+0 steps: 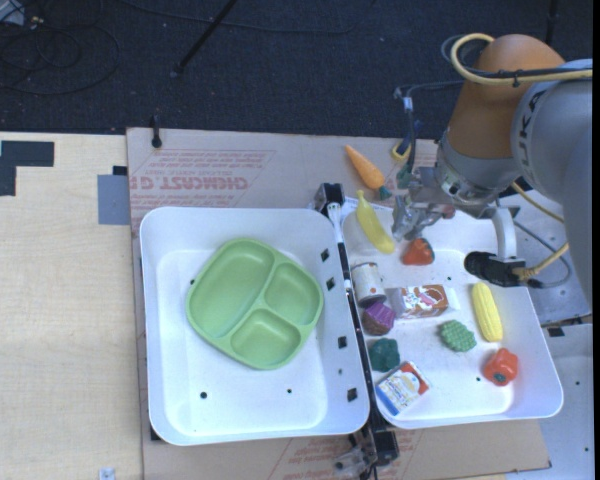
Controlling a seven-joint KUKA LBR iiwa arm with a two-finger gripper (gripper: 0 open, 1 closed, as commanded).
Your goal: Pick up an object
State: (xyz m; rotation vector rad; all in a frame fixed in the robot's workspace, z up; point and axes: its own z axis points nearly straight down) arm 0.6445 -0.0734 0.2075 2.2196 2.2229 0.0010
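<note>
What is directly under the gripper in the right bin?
A small red item lies in the right bin just below the gripper, with a yellow banana beside it. The gripper covers the bin floor beneath it, so contact cannot be judged.

Robot lab; bench bins [180, 408], floor cables [70, 48]

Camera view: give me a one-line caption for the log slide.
KUKA arm's gripper low over the right bin, beside a banana and red tomato; green divided plate in left bin.
</note>
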